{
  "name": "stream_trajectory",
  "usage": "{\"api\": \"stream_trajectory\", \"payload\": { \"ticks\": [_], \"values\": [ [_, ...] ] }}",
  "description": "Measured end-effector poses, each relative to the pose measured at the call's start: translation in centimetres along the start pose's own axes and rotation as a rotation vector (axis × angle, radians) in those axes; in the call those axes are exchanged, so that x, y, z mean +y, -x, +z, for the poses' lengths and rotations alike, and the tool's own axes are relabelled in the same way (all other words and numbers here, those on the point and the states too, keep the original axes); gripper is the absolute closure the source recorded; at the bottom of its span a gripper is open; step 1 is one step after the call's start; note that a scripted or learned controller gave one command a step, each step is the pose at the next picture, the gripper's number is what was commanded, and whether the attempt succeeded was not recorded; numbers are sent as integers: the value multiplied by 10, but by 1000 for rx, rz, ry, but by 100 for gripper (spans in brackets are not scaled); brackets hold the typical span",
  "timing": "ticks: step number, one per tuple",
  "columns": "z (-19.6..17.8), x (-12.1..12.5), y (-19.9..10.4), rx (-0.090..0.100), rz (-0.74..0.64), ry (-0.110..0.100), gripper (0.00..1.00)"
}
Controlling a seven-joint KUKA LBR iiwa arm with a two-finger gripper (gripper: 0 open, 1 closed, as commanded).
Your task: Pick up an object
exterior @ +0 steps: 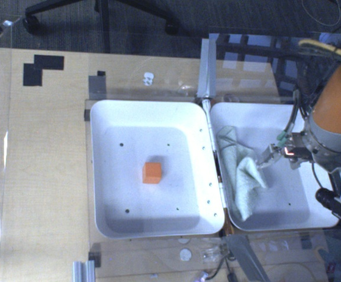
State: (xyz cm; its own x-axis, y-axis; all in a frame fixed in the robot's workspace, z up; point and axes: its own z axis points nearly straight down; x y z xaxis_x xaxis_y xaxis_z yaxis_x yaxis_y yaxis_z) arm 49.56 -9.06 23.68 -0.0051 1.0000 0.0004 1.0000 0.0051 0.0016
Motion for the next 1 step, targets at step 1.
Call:
{"api": "stream_trajectory", "payload": {
  "ticks": [1],
  "values": [
    [-20,-8,15,0,126,1,0]
  ]
}}
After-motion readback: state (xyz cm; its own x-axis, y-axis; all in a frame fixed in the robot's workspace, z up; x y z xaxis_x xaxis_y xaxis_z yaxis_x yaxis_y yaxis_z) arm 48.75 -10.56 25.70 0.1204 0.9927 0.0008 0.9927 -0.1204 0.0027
